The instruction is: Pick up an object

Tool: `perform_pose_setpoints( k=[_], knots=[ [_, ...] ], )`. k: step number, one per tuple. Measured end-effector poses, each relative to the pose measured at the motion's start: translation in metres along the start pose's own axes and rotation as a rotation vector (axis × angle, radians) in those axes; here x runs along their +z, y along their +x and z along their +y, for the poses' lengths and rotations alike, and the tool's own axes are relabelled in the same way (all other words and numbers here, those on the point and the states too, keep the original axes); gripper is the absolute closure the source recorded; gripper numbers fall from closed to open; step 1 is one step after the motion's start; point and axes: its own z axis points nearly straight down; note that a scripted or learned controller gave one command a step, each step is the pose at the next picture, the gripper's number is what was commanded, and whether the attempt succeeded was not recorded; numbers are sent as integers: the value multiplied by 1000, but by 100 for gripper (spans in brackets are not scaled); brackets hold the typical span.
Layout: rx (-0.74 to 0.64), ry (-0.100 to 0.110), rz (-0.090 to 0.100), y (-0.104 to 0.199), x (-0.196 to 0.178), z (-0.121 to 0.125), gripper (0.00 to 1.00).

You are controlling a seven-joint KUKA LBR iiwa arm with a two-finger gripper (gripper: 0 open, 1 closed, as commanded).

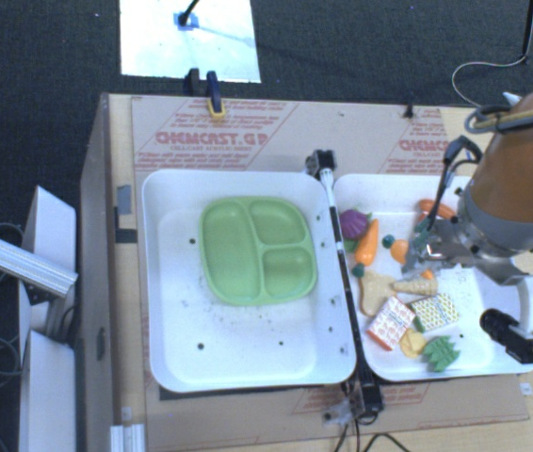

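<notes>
Two shallow white bins of smooth plastic sat side by side on a bench faced with brown printed cardboard (248, 130). The left bin (168, 281) held a pale green divided plate (255, 250), rounded at its corners and moulded into three compartments, with fine dark specks scattered on the bin floor near it. The right bin (492, 361) held a loose cluster of small toy foods: a purple rounded piece (353, 222) at the far left, an orange carrot (368, 242) tapering toward the near side just beside it, a small orange ball (399, 250), a flat tan piece with lobed edges (375, 292), a red and white checked packet (390, 323), a pale gridded block (435, 310), a yellowish disc (413, 343) and a green leafy shape (441, 353) at the near edge.

The grey arm with its glossy orange band (530, 172) leaned in from the right, over the far part of the right bin. The gripper (427, 252) hung low among the toys, just right of the orange ball and just beyond a tan ridged cone (419, 287). Whether its metal tips were spread or pressed together could not be told, and nothing was plainly seen between them
</notes>
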Motion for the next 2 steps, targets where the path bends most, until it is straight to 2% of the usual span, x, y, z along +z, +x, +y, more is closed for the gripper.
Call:
perform_pose_setpoints(
  k=[1,2],
  knots=[
    [-1,0,0,-6,0,0,100],
    [-4,-1,0,7,1,0,100]
  ],
)
